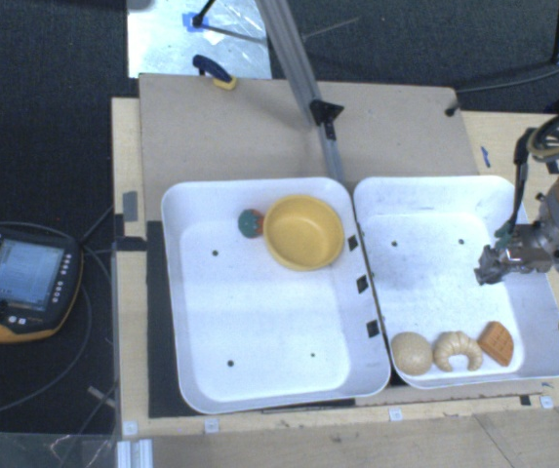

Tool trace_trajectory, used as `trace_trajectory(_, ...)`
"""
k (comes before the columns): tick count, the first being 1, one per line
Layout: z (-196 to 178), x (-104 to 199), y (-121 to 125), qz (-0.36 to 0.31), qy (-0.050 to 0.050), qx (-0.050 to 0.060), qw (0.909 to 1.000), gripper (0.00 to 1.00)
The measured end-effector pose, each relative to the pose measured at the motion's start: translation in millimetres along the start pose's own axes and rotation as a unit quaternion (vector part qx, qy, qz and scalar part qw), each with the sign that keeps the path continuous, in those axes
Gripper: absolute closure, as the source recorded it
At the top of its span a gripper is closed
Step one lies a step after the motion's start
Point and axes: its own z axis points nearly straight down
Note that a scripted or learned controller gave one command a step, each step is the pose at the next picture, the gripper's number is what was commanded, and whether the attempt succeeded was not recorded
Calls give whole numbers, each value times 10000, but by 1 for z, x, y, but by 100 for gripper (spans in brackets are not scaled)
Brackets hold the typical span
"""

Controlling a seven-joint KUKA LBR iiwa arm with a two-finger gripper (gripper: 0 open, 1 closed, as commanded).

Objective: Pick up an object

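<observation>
White plastic bins are being shown side by side on the tabletop [396,135]. The left bin [259,359] is carrying a yellow bowl [303,231] near its far edge, with a small green ball [250,223] just beside it and apparently touching its rim. The right bin [425,261] is holding three pieces of toy food in a row along its near wall: a pale round bun [412,353], a croissant [459,350] and an orange waffle-like biscuit [497,342], each close beside the next. The gripper [491,267] is being held over the right side of the right bin, beyond the biscuit and apart from it; whether it is hanging above the floor or touching it cannot be told. How far the jaws are standing apart cannot be told from this angle, and nothing is being seen between them. The pick is therefore being judged as not yet done: no object is being lifted, and the approach, the closing and the raising are all being left to do.
</observation>
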Motion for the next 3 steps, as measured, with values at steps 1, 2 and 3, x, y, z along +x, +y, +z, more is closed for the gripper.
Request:
trace_trajectory(1, -8, 51, 22, -23, 7, 15, 10000, 100)
trace_trajectory(2, -8, 102, 34, -21, 10, 19, 10000, 100)
trace_trajectory(3, -1, 147, 47, -19, 9, 22, 10000, 100)
